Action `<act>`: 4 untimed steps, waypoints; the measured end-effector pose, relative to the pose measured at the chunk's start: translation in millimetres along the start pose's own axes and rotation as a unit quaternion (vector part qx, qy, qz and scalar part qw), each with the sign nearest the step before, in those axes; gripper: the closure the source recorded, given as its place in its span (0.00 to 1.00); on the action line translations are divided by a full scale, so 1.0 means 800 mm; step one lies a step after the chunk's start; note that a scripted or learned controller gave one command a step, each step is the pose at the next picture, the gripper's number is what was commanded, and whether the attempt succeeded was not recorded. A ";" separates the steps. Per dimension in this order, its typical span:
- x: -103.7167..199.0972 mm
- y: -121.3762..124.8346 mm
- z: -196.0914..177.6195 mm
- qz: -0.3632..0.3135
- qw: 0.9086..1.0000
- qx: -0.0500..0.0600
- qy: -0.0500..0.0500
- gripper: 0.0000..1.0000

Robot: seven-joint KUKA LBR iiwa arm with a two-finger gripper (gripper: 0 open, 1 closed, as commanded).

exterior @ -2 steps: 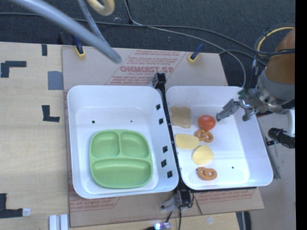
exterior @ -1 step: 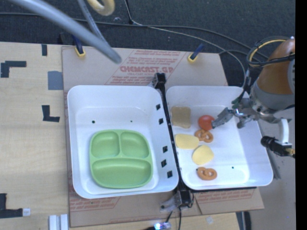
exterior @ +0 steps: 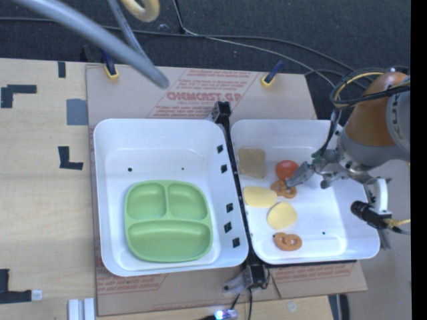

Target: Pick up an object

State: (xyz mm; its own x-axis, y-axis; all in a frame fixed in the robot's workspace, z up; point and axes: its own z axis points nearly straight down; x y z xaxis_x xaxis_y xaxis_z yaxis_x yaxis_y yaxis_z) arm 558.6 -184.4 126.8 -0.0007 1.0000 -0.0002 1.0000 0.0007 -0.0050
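The right bin [exterior: 333, 249] holds several toy foods: a tan toast slice [exterior: 252, 163], a red tomato [exterior: 285, 169], a small brown pretzel [exterior: 287, 191], two yellow pieces [exterior: 259, 197] [exterior: 282, 215] and a second pretzel [exterior: 288, 241]. My gripper [exterior: 312, 178] hangs low over this bin, just right of the tomato. Its fingers stand open, with the left fingertip [exterior: 298, 176] close to the tomato and the first pretzel. Nothing sits between the fingers.
The left bin [exterior: 107, 139] holds a green divided plate [exterior: 168, 220]. A black divider [exterior: 230, 179] runs between the bins. Cables trail from the arm's wrist [exterior: 373, 122] at the right, and a grey bar [exterior: 87, 25] crosses the upper left.
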 end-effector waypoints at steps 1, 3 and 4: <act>0.000 0.002 0.052 0.001 1.000 -0.004 -0.001 0.00; 0.006 0.006 -0.043 -0.001 1.000 -0.004 0.000 1.00; 0.007 0.007 -0.109 -0.001 1.000 -0.004 0.000 1.00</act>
State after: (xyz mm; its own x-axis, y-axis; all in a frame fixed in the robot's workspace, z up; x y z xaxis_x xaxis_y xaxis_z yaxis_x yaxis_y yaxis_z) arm 564.9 -178.7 213.8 -0.0023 1.0000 -0.0011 1.0000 0.0023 0.0039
